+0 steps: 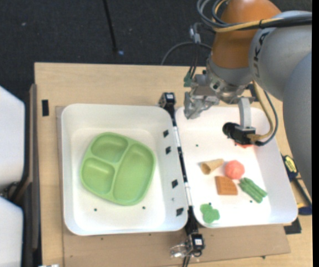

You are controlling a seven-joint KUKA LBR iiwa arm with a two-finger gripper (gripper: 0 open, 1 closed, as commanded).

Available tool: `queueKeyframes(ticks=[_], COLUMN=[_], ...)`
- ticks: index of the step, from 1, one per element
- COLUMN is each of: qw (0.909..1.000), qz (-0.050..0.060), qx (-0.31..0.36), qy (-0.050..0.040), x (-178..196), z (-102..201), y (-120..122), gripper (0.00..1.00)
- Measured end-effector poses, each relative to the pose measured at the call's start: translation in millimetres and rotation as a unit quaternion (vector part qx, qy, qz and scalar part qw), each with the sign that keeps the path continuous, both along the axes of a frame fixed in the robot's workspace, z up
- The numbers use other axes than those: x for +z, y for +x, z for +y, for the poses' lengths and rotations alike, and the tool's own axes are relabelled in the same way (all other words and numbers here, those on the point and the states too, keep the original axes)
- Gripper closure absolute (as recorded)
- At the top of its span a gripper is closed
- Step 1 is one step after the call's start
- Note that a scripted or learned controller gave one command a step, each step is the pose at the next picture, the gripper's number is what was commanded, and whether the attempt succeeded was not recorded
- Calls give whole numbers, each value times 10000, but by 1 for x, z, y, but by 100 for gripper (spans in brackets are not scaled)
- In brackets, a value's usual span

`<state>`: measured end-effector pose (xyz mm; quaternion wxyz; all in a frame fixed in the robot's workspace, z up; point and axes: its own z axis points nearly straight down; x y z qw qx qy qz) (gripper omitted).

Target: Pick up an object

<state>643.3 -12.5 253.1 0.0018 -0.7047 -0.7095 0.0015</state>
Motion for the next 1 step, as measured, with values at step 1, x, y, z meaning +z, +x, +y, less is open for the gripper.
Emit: queueKeyframes(ticks=[1], qw=[10000], qz=[-2], qx=[2], qy=[-4], x=[-14], z=[54], y=[-10], gripper=[100])
